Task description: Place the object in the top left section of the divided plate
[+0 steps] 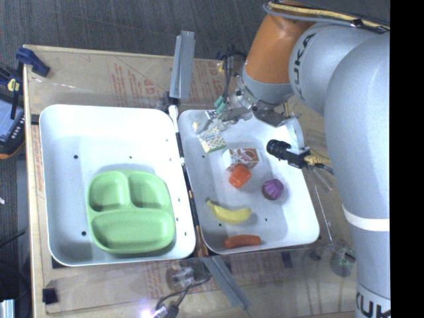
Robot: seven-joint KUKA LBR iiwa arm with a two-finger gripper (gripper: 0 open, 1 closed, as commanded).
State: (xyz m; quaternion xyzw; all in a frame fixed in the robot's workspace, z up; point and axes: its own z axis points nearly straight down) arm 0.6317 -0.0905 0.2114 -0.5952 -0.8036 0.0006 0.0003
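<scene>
The green divided plate [131,212] lies in the left bin [59,131], with two small sections at its far side and one wide section at the near side; all three hold nothing. My gripper [220,115] hangs over the far left corner of the right bin [301,227], just above a small patterned packet [212,138]. Whether it touches the packet cannot be made out. Further objects lie in that bin: a red and white packet [244,156], an orange-red piece [239,175], a purple piece [272,189], a yellow banana [230,212] and an orange sausage-shaped piece [242,241].
The grey arm with its orange band [278,45] fills the right side above the right bin. A black cylinder part [281,150] juts over that bin's right half. The bins' shared rims [185,184] run between plate and objects.
</scene>
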